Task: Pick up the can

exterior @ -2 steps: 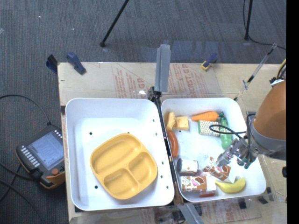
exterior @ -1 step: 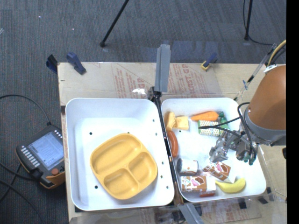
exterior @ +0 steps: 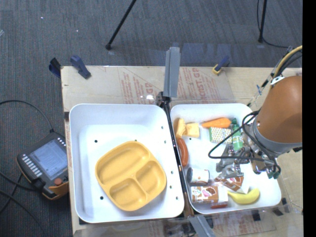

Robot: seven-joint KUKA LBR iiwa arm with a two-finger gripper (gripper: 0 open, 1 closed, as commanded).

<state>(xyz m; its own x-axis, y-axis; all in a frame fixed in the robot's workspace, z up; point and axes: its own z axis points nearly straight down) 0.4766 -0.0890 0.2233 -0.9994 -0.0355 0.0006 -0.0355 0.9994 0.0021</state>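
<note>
The can [exterior: 200, 176] looks like a small white and brown cylinder lying on its side in the right bin [exterior: 207, 107], near that bin's left wall, with its dark end facing left. My gripper [exterior: 230, 171] hangs low over the right bin, a short way to the right of the can and just above a red and white packet [exterior: 233, 182]. The grey wrist and orange band [exterior: 279, 115] above it hide part of the bin's right side. I see nothing clearly held in the gripper.
Around the can lie an orange sausage [exterior: 183, 152], a printed carton [exterior: 207, 194], a banana [exterior: 245, 196], a carrot [exterior: 217, 123], yellow cheese pieces [exterior: 186, 129] and a green box [exterior: 222, 134]. A yellow divided plate [exterior: 131, 175] sits in the left bin [exterior: 84, 132].
</note>
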